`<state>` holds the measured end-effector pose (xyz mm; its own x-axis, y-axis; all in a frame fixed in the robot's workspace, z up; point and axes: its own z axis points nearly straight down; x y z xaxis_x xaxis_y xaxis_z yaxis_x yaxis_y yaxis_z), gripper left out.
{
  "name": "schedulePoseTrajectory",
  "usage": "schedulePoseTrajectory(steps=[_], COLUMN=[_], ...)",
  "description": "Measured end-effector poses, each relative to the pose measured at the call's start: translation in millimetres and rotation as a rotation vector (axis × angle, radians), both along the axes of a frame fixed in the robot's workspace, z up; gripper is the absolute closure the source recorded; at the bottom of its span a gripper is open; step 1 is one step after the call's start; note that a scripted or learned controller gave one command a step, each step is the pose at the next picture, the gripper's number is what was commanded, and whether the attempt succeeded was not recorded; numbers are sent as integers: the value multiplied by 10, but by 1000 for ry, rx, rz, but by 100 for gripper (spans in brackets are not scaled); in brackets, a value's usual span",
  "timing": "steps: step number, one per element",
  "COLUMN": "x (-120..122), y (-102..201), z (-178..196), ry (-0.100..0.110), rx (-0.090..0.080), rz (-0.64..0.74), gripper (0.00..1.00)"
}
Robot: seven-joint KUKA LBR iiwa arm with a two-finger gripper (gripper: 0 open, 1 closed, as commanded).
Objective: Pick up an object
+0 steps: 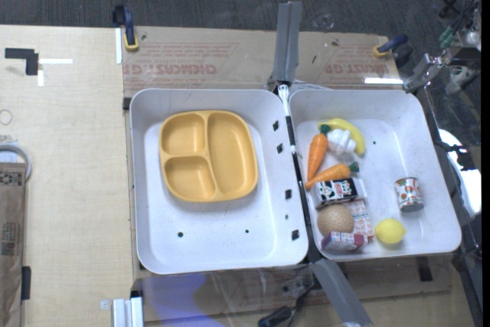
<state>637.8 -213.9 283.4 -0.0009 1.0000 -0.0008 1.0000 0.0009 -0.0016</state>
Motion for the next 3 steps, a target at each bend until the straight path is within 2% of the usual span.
schedulePoseTrajectory(steps=[1,2,3], x=[210,210,-336], y=[609,751,612], z=[-1153,-1616,-1920], ry=[1,1,0], rx=[1,1,1], rz=[45,199,224], gripper=[0,0,0])
